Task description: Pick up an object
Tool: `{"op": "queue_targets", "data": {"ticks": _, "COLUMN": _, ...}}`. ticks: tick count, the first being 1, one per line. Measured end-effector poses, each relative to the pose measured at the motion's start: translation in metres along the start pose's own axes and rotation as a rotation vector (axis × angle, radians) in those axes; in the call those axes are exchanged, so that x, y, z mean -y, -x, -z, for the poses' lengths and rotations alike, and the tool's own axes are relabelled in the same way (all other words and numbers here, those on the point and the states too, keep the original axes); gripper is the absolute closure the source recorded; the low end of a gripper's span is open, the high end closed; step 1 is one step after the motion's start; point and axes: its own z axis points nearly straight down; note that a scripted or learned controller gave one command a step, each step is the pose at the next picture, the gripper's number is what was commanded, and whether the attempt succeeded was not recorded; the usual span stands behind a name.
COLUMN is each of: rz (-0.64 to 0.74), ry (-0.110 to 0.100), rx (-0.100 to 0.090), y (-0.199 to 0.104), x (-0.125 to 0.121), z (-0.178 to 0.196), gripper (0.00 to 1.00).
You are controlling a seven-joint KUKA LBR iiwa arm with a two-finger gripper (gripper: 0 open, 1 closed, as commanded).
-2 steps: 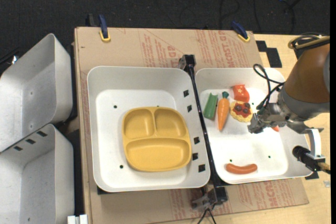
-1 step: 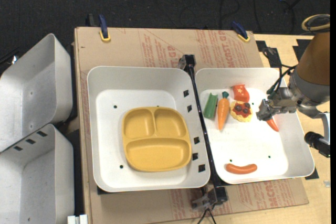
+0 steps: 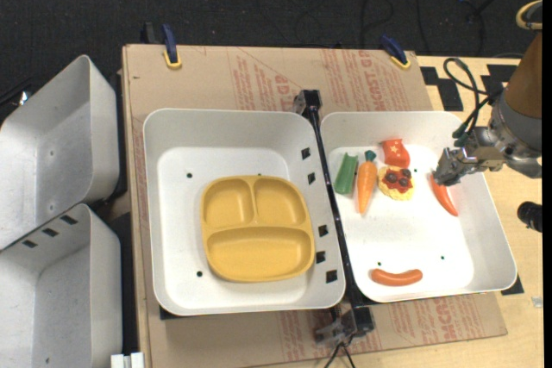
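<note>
Two white bins side by side, the gripper point(image 3: 448, 171) low at the right bin's point(image 3: 483, 267) right edge.
Whether it grips anything I cannot tell. A red chili point(image 3: 446, 199) lies just beneath; carrot point(image 3: 366, 184), green piece point(image 3: 347, 172) and sausage point(image 3: 396, 276) leave open floor between. A yellow tray point(image 3: 257, 228) fills the left bin point(image 3: 172, 185).

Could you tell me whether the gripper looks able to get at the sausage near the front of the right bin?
Probably yes: the sausage lies alone on bare bin floor, nothing over it, and the gripper hangs above the same bin.
</note>
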Motion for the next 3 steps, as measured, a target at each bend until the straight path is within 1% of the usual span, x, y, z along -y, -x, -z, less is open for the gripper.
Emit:
{"op": "queue_targets", "data": {"ticks": 1, "rz": 0.005, "ry": -0.006, "rx": -0.004, "y": -0.062, "x": -0.014, "z": -0.007, "gripper": 1.0}}
{"op": "queue_targets", "data": {"ticks": 2, "rz": 0.005, "ry": -0.008, "rx": -0.004, "y": -0.111, "x": -0.027, "z": -0.02, "gripper": 1.0}}
{"op": "queue_targets", "data": {"ticks": 3, "rz": 0.006, "ry": -0.005, "rx": -0.004, "y": -0.173, "x": -0.039, "z": -0.025, "gripper": 1.0}}
